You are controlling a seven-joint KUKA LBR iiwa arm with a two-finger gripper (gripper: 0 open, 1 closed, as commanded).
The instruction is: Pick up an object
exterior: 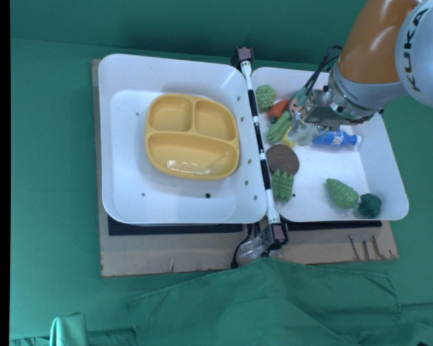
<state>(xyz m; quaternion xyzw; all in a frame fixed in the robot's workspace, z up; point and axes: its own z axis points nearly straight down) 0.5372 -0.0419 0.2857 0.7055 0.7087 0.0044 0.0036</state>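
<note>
The right bin holds several toy foods. My gripper hangs low over its upper left part, right beside a green pod-shaped toy and an orange carrot. Just right of the gripper lies a blue bottle. A green knobbly toy sits near the bin's top left corner. Below the gripper are a brown round disc and a green ribbed piece. Whatever is directly under the gripper is hidden.
A green bumpy toy and a dark broccoli lie at the right bin's front right. The left bin carries a yellow divided plate. A black-and-white divider runs between the bins. Green cloth bunches at the front.
</note>
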